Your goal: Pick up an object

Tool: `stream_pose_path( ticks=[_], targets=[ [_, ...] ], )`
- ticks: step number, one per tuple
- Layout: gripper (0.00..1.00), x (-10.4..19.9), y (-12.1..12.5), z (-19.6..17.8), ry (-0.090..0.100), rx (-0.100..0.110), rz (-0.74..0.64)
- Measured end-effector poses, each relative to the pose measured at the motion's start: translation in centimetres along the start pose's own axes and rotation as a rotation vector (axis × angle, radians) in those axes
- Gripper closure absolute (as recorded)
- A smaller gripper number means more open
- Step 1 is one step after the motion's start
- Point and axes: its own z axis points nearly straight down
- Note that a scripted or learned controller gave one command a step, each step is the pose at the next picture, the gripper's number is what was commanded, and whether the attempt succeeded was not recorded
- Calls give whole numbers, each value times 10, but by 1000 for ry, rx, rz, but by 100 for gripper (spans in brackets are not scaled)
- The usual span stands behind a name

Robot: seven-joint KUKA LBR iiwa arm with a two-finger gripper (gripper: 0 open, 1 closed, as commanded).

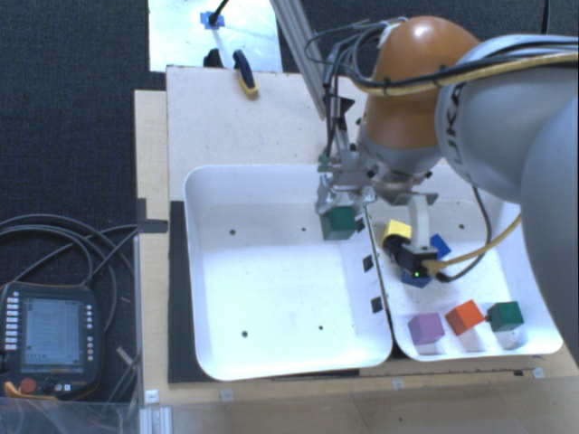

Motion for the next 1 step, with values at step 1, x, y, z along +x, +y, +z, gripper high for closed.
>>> stream_pose_path(
  ticks=[1],
  targets=[
    [0, -4, 1, -1, -1, -3, 7]
  ],
)
